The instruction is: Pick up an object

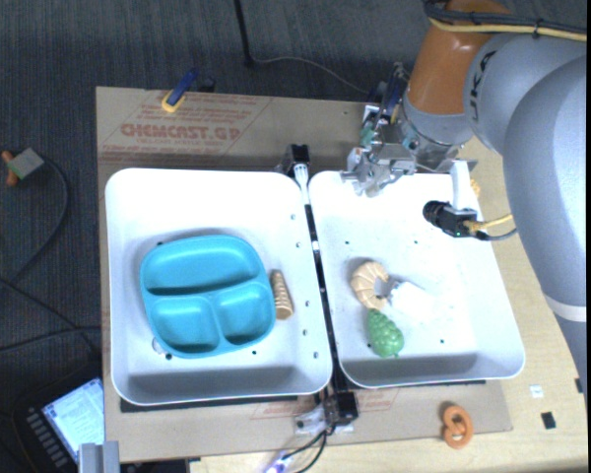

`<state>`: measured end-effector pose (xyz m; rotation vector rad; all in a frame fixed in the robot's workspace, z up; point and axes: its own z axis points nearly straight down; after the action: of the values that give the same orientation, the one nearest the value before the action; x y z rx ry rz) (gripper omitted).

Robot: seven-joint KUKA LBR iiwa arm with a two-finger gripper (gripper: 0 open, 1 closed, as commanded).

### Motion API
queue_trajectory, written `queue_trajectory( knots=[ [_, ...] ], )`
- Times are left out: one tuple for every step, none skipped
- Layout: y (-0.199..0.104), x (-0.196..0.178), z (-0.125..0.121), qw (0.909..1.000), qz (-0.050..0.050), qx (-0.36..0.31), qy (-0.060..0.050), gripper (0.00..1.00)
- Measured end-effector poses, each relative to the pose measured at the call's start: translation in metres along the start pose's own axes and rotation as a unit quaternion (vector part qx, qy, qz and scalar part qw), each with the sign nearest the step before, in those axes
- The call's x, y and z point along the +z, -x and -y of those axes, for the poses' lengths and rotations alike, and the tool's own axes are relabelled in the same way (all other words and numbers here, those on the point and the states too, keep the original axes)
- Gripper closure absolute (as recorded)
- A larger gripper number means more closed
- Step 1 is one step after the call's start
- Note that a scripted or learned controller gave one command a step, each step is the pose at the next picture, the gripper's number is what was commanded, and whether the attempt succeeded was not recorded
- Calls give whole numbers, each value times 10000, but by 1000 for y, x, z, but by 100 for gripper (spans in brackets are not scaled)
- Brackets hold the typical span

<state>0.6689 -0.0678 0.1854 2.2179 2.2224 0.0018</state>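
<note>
Down at the front of the bench, an orange pretzel (457, 425) lies outside the bins, near the right bin's front corner. Some clips and wires (320, 424) sit at the front where the two bins meet.

Two white bins stand side by side. In the left bin (128, 225) a blue tray (207, 294) with three parts fills the middle. A small tan stick (281, 295) lies just beside the tray's right edge, maybe touching it.

In the right bin (483, 333) there are three small things close together near the middle. A tan croissant (369, 281) is the one farthest back. A green lump (384, 333) lies just in front of it. A white thing (414, 299) lies to their right, but it is hard to make out against the white bin.

At the back edge of the right bin, the claw (376, 170) hangs well apart from the three things. Nothing is between its fingers. I cannot tell if the fingers are apart or together. The grey arm (552, 146) with its orange band (448, 57) comes in from the right.

A blue and yellow clip (180, 89) sits at the back of the brown board (177, 131).
</note>
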Motion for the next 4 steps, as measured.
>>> queue_trajectory(
  knots=[
    [0,1,1,10000,1,2,-10,0],
    [31,98,-1,10000,11,9,14,0],
    [31,87,-1,10000,23,7,26,100],
    [71,97,-1,10000,13,6,22,100]
  ],
)
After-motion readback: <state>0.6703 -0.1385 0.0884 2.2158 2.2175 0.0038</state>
